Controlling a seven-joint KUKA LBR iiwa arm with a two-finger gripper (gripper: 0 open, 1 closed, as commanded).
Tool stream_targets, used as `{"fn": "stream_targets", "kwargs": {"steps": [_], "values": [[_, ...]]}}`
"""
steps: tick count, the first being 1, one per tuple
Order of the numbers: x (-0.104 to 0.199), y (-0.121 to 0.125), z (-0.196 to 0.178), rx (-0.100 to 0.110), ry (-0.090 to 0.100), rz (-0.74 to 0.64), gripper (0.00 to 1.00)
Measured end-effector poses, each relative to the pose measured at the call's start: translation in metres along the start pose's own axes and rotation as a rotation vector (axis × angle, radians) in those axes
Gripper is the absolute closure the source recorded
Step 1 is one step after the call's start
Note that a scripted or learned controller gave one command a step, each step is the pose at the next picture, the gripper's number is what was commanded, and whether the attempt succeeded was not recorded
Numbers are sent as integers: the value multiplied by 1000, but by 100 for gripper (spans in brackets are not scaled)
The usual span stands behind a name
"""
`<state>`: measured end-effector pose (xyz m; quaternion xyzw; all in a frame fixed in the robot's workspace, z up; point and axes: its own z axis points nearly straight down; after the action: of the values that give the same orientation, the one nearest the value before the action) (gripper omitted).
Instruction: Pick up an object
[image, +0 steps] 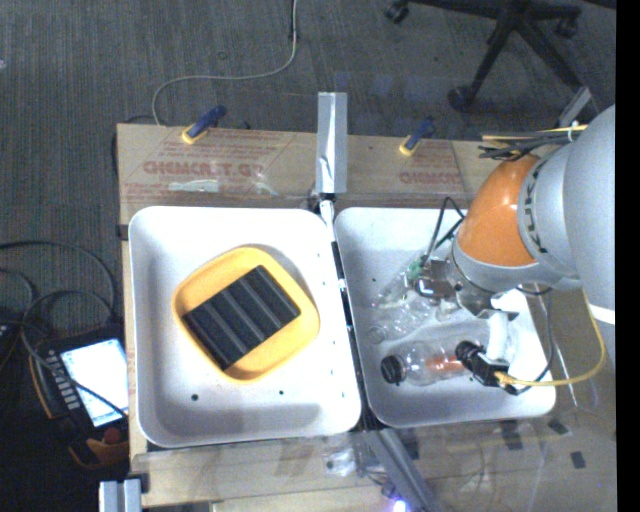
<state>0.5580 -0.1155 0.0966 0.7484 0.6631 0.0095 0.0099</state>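
One gripper (432, 285) over the middle of the right bin (378, 238), clear bottle (422, 366) at that bin's near wall, gripper's state we cannot tell

Even overhead light, mild glare on the white bins (150, 262), dim floor (60, 90), perhaps slight softness throughout.

Brown bench (240, 170), left bin (160, 250) beside right bin (372, 250).
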Motion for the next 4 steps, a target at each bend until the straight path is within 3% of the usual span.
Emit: {"fn": "stream_targets", "kwargs": {"steps": [1,2,3,4], "values": [[3,11,-1,-3,-5,-249,0],[11,39,5,41,2,-283,0],[-25,25,-25,27,4,-487,0],[-24,64,7,45,10,-443,0]]}}
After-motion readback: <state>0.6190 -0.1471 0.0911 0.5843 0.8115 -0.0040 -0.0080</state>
